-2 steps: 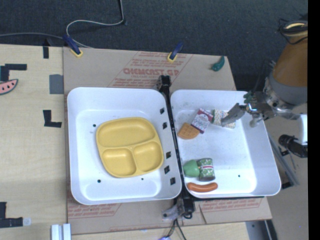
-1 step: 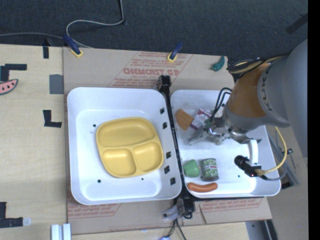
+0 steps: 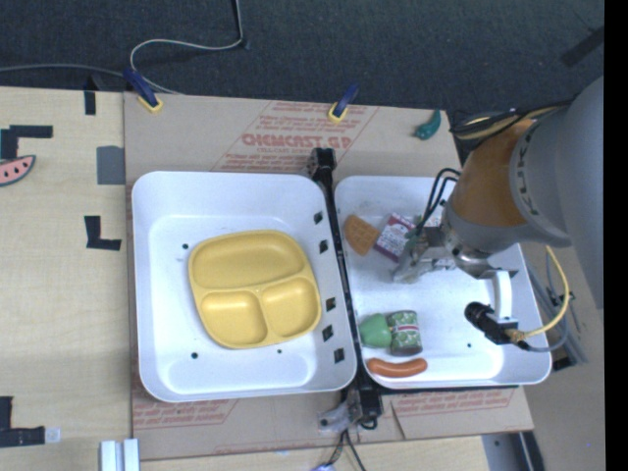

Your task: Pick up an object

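I see the desk, pale wood, with a sheet of brown cardboard laid flat across it. Two white bins sit side by side on the cardboard, touching: the left bin toward nine o'clock, the right bin toward three. Two yellow-and-blue clamps grip the cardboard's twelve o'clock edge. Black tape marks dot the bare wood at nine.
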